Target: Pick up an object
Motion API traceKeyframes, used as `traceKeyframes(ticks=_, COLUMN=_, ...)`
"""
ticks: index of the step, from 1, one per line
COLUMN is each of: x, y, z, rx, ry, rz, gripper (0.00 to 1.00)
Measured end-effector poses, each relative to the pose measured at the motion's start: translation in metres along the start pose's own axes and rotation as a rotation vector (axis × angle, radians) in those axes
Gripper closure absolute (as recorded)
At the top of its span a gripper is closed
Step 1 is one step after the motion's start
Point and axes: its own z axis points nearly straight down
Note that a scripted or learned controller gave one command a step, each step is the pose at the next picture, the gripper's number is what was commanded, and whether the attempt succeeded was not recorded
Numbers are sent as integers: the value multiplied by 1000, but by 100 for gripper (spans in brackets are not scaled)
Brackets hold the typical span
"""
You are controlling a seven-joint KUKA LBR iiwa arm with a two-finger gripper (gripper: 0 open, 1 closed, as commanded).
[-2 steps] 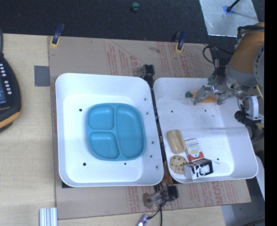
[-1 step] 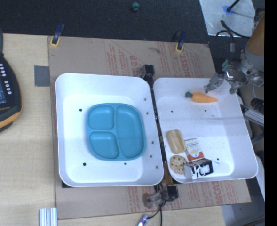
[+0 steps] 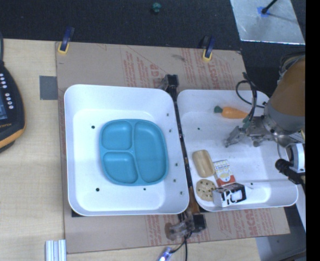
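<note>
The jaws are seen low over the right bin, near its far right corner; their thin metal tips point toward the middle of the bin; whether they are open or closed cannot be told, and nothing is seen between them. The grey arm is reached in from the right edge of the counter.

Things to pick are found in the right bin, likely put there so they can be reached. A small orange carrot with a green end is laid by the far wall, just beyond the jaws; it looks smooth and round. Near the front left corner a tan bread-shaped piece, a round spotted cookie, a small flat packet and a black and white box are bunched close together.

In the left bin a blue plate with three parts is set flat in the middle; it looks hard and shiny. A black and orange hand screen is rested by the left edge of the counter.
</note>
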Motion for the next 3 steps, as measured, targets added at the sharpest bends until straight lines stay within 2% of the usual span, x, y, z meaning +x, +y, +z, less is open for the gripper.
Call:
traceKeyframes(ticks=1, x=-25, y=88, z=12, rx=-1, ry=1, rz=-1, gripper=0)
traceKeyframes(ticks=2, x=-26, y=85, z=-68, rx=-7, ry=-1, rz=2, gripper=0)
traceKeyframes(ticks=3, x=2, y=88, z=-42, rx=-3, ry=0, rz=0, gripper=0)
